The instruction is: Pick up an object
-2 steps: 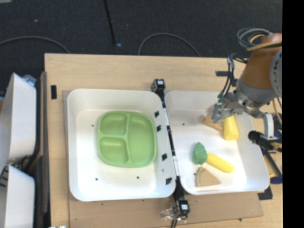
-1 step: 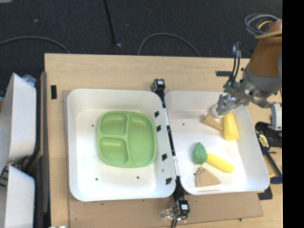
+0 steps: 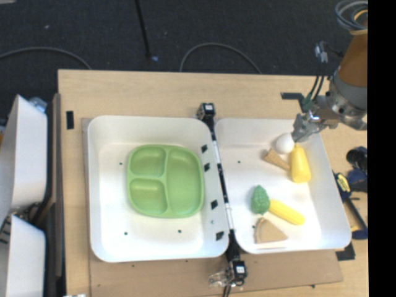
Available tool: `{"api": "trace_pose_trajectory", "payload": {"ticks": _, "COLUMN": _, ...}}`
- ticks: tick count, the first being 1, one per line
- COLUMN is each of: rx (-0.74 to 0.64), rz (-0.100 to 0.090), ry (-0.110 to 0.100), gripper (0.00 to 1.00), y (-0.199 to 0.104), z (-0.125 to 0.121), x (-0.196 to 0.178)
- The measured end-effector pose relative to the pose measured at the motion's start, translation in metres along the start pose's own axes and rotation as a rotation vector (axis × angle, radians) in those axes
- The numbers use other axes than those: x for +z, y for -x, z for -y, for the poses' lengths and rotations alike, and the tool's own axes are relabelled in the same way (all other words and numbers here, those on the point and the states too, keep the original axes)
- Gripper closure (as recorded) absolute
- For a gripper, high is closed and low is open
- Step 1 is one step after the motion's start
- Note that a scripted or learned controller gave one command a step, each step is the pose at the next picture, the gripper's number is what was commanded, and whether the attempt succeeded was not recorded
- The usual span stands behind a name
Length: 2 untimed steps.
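We see two shallow white bins side by side on the wooden bench [image 3: 154,91]. The left bin [image 3: 102,228] holds a green divided plate [image 3: 165,180] with three compartments, lying flat near the bin's middle. The right bin [image 3: 328,224] holds the loose objects: a white egg-shaped ball [image 3: 284,143] near the far right corner, touching a tan wedge [image 3: 276,159] just below it, and an upright yellow piece [image 3: 300,164] just beside both. Nearer the front lie a small green bumpy object [image 3: 260,199], a second yellow piece [image 3: 286,212] lying tilted and touching it, and another tan wedge [image 3: 270,231] just in front of them. The gripper [image 3: 303,129] hangs over the far right corner of the right bin, just beside the white ball and above the upright yellow piece. We cannot tell from this view how it is set, and we see no object held in it.
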<state>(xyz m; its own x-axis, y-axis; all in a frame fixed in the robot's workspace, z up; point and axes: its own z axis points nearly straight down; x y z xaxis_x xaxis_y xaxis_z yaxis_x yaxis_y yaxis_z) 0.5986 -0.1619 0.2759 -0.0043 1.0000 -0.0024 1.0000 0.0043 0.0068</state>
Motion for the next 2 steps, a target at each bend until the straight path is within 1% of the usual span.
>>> {"api": "trace_pose_trajectory", "payload": {"ticks": 1, "rx": -0.003, "rz": -0.003, "ry": -0.004, "gripper": 1.0, "y": -0.055, "z": 0.003, "x": -0.005}}
{"api": "trace_pose_trajectory", "payload": {"ticks": 2, "rx": -0.003, "rz": -0.003, "ry": -0.006, "gripper": 1.0, "y": -0.117, "z": -0.002, "x": 0.001}}
